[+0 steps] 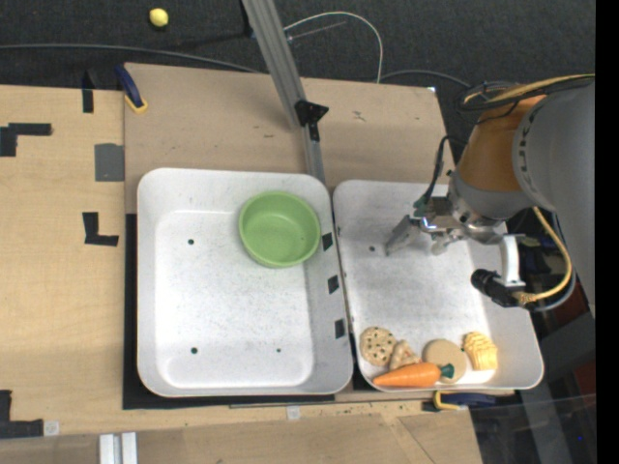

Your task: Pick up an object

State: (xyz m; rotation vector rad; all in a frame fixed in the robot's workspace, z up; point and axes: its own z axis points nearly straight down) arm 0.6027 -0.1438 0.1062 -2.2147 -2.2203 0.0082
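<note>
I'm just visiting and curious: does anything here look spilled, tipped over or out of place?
One oddity: a small yellow ball lies on the dark floor beyond the bench, away from both bins. Otherwise the round green plastic bowl sits upright in the left white bin, and the toy foods, including an orange carrot, cluster in the right bin's near corner.

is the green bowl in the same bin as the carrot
No, the green bowl sits in the left bin, while the carrot lies in the right bin.
</note>
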